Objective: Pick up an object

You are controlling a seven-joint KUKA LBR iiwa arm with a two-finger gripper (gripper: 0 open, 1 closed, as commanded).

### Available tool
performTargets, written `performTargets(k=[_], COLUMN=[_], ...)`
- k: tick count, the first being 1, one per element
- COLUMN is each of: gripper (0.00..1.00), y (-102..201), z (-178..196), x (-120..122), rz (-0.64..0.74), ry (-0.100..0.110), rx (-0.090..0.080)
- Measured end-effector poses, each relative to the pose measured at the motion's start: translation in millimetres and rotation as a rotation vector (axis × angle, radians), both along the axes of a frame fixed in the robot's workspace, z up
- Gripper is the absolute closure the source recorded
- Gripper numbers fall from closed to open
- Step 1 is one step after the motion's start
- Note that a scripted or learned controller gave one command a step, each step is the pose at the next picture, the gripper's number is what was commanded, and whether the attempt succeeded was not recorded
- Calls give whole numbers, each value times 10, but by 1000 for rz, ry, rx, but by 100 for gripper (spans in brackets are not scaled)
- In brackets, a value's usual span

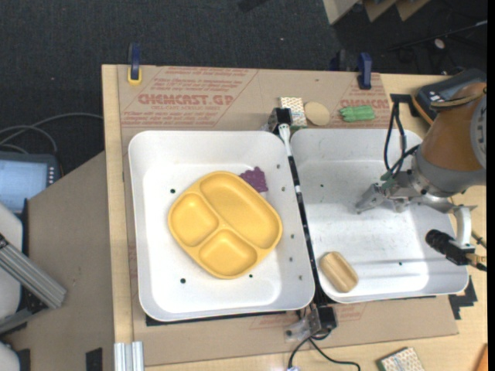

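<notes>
1. The tan bread-like block (338,271) lies at the right bin's (363,161) near-left corner, well apart from the gripper (370,200).
2. The gripper hangs low at mid-bin, holding nothing; its spread is unclear.
3. This looks like the approach step: next it should move toward the block.
4. In the left bin (151,230), the yellow divided plate (224,223) partly hides a purple object (254,178).

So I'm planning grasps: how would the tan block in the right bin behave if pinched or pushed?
The tan block looks rounded and smooth, so it may slip or roll. It sits by the right bin wall, so a push would probably jam it there. It seems small, probably light.
</notes>
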State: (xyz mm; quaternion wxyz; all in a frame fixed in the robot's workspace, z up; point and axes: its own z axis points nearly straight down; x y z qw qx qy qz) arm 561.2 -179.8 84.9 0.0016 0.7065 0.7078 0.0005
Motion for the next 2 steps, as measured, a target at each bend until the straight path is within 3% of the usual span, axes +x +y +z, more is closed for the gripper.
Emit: performTargets(k=[1,2], gripper=[0,0], y=[-411,675], z=[-2,0], x=[217,667], rz=[-1,1], ry=[10,0], rx=[13,1])
